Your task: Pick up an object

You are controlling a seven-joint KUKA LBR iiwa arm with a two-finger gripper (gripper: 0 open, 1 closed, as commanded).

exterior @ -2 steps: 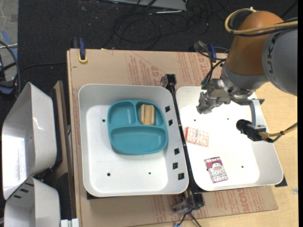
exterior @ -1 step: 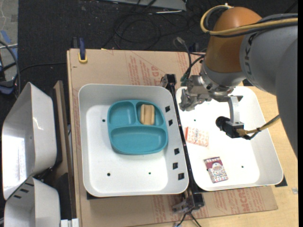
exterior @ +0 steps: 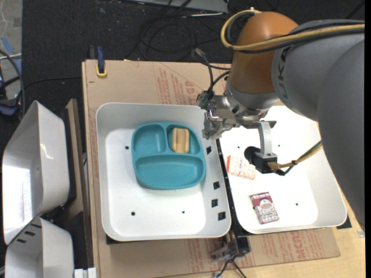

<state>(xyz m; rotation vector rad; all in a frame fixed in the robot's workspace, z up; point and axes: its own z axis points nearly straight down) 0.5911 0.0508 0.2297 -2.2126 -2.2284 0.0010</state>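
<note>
1. Layout. The table (exterior: 156,80) carries two shallow white bins side by side. The left bin (exterior: 116,172) and the right bin (exterior: 307,172) meet along a common edge near the middle of the camera view.

2. Left bin contents. A teal plate (exterior: 165,172) with three compartments lies flat in the upper middle of this bin. A tan block (exterior: 181,139) lies in the plate's upper right compartment, with its long side running up and down the view.

3. Right bin contents. A white-and-orange packet (exterior: 240,167) lies near the bin's left wall. A red-and-white box (exterior: 265,207) lies below and to the right of the packet, apart from it (neither touches the other).

4. Arm. The grey arm (exterior: 324,57) enters from the right, and its orange band (exterior: 264,39) sits above the upper edge of the right bin.

5. Tool. The tool (exterior: 211,125) is over the upper part of the shared edge between the bins, just beside the plate's upper right corner and near the tan block. Whether the tool is apart or together cannot be told from this view. No object is seen clamped in it; the block, packet and box all rest in their bins.
</note>
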